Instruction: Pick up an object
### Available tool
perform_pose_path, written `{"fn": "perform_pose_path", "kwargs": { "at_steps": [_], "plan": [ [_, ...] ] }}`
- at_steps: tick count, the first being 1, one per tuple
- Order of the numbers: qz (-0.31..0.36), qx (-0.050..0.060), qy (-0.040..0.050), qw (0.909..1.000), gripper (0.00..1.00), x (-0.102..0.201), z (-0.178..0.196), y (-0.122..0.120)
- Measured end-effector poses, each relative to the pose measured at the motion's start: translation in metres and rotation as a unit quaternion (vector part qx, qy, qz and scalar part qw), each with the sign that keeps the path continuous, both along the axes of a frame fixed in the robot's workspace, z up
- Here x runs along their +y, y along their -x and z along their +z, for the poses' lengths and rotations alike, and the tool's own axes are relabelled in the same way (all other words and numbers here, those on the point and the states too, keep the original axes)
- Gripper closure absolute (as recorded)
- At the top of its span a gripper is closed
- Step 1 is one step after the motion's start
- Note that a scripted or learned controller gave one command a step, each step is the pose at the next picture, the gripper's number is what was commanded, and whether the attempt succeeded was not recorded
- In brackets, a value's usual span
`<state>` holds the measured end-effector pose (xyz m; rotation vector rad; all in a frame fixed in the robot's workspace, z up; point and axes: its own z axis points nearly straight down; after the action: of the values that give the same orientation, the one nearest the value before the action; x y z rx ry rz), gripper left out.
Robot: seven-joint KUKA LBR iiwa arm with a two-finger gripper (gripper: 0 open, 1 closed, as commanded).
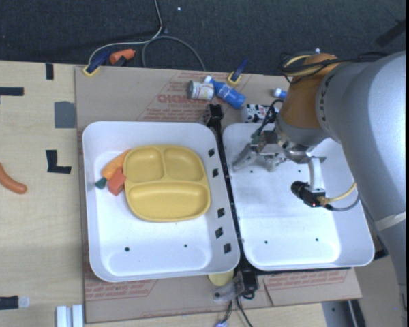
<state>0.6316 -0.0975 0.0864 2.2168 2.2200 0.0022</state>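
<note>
A yellow divided plate lies in the left bin. Tucked against its left edge are an orange toy piece and a red piece with a bit of green. My gripper is low over the back left part of the right bin, near the wall between the bins. Its fingers are spread open and hold nothing. The grey arm hides the right bin's back right corner.
An orange sausage-like toy lies on the bench far to the left, outside the bins. Blue and white clamps and an orange clamp sit along the back edge. A black cable fitting hangs from the arm over the right bin.
</note>
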Motion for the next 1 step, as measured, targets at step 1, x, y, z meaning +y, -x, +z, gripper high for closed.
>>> {"fn": "perform_pose_path", "kwargs": {
  "at_steps": [1],
  "plan": [
    [0.001,0.005,0.0011,1.0,0.0,0.0018,-0.0013,-0.0369]
  ]
}}
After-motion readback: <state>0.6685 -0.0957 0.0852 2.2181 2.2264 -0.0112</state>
